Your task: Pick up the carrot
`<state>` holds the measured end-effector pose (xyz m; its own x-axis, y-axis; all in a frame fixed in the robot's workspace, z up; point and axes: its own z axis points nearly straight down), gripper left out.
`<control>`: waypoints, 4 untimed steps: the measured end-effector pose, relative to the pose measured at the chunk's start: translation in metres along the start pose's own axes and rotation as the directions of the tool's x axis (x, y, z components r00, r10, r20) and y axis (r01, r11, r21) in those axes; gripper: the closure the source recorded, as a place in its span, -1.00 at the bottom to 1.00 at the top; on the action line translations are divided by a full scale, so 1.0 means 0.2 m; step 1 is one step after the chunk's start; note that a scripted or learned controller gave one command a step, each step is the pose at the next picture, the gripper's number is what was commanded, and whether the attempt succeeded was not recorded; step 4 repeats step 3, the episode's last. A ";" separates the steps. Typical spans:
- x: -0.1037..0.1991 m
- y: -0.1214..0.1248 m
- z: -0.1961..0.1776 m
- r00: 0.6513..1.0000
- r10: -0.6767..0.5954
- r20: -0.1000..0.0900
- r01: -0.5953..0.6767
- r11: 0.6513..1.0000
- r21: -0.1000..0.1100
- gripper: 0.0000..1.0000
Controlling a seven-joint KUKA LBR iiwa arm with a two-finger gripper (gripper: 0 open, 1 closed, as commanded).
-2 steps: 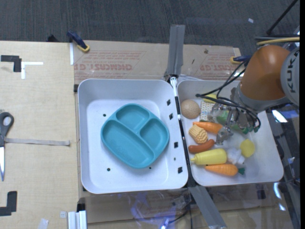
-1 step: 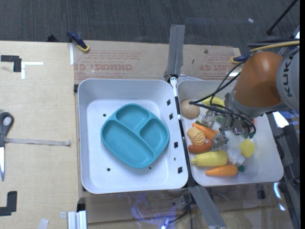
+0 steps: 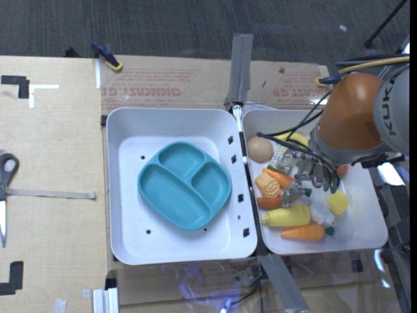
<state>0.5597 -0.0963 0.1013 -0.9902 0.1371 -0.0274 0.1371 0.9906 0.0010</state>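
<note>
Camera view is giving me the whole bench, and I am reading it from the left. Scissors (image 3: 6, 175) are lying on the bare wooden bench top (image 3: 52, 142), well apart from the bins. Next, the left bin (image 3: 117, 240) is holding a blue divided plate (image 3: 185, 185), which is sitting tilted near the middle of the bin floor.

Moving across the divider, the right bin (image 3: 374, 237) is carrying a cluster of toy food. A tan egg-like ball (image 3: 260, 150) is sitting near the top left corner. Below it, a piece of corn (image 3: 267, 185) is resting beside a small orange piece (image 3: 279, 178). A yellow banana-like piece (image 3: 287, 216) is lying lower down, and the carrot (image 3: 303, 233) is lying just beneath it, lengthwise, near the front wall of the bin. A yellow lemon-like piece (image 3: 338, 203) is sitting further right.

The gripper (image 3: 307, 178) is hanging above the middle of that pile, apart from the carrot; I cannot tell how wide its pincer is standing. The arm (image 3: 352, 113) is reaching in from the right.
</note>
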 end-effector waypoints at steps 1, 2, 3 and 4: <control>-0.12 0.02 0.01 0.986 0.168 -0.010 -0.168 0.986 0.003 -1.00; -0.06 -0.13 0.00 0.760 0.650 -0.003 -0.650 0.760 0.004 -1.00; -0.08 -0.14 -0.05 0.761 0.649 0.005 -0.649 0.761 0.002 1.00; -0.08 -0.14 -0.05 0.761 0.649 0.005 -0.649 0.761 0.002 1.00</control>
